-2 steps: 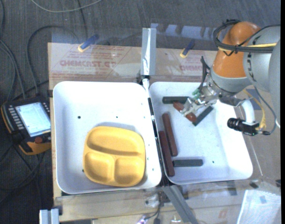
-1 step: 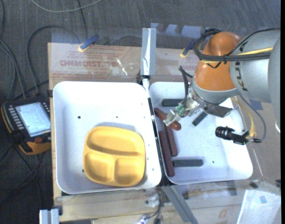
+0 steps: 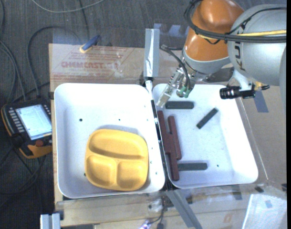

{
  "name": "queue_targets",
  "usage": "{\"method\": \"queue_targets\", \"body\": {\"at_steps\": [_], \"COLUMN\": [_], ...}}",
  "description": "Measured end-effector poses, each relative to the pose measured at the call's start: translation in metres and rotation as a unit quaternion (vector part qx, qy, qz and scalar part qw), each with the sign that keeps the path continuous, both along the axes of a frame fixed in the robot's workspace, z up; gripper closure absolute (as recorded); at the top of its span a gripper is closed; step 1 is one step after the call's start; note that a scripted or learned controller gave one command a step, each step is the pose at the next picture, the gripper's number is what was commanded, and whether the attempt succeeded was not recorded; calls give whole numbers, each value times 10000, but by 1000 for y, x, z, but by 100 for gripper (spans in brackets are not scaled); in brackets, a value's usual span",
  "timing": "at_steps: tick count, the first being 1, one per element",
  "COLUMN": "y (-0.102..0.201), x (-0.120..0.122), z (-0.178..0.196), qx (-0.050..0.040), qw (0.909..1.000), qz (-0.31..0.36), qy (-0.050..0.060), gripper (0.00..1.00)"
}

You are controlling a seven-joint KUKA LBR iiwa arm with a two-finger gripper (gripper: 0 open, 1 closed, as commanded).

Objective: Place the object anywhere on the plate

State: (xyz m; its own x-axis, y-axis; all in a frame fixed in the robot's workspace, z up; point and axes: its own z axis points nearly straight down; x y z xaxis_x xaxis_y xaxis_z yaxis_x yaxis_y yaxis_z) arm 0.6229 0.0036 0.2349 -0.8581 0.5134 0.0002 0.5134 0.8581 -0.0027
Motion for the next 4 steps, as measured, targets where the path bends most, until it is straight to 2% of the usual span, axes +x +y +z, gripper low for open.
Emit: {"method": "queue_targets", "body": {"at_steps": [1, 2, 3, 4], "y": [45, 105, 158, 183], "x": [-36, -89, -91, -123], "z": [-10, 11, -134, -137], "qx": [-2, -1, 25, 114], "qw": [9743, 9890, 9886, 9321], "qz": [-2251, -1479, -1506, -3612], "qy": [19, 18, -48, -231], "gripper": [100, 100, 100, 100]}}
